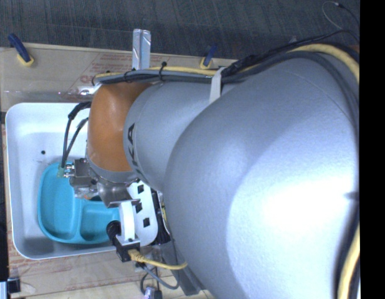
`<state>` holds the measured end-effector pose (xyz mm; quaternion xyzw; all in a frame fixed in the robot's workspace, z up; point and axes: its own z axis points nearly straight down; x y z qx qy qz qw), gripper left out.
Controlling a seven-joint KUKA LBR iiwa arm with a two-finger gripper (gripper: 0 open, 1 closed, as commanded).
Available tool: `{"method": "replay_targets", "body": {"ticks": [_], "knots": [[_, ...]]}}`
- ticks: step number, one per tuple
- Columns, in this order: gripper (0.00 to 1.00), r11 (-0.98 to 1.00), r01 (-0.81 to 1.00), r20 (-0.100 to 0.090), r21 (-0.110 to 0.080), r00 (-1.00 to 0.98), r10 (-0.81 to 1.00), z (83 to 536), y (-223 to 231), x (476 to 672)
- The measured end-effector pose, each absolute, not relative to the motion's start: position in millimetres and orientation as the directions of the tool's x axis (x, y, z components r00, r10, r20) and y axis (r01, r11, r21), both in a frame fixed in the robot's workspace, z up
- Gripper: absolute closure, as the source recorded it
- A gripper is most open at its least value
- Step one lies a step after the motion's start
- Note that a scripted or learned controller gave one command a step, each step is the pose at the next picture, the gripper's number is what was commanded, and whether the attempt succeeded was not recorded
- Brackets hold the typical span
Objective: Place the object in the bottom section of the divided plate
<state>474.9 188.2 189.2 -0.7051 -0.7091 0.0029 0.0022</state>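
1 white bin (21, 167) serves as the landmark. Inside it, toward its lower half, lies the blue divided plate (65, 213), its rim close to the bin's near wall. The grey arm (261, 167), with its orange band (108, 129), reaches over the bin from the right and covers the plate's right portion. The gripper (86, 182) hangs above the plate's upper right part; whether it is apart or together cannot be told. The object cannot be located.
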Motion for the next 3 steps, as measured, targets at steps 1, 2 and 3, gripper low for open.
{"method": "replay_targets", "body": {"ticks": [1,2,3], "knots": [[1.0,-0.094,0.996,-0.002,-0.001,0.094,0.996,200,176,475.6],[1.0,-0.092,0.996,-0.002,-0.005,0.092,0.996,214,219,476.8],[1.0,-0.266,0.964,-0.002,-0.003,0.266,0.964,247,188,480.4]]}}
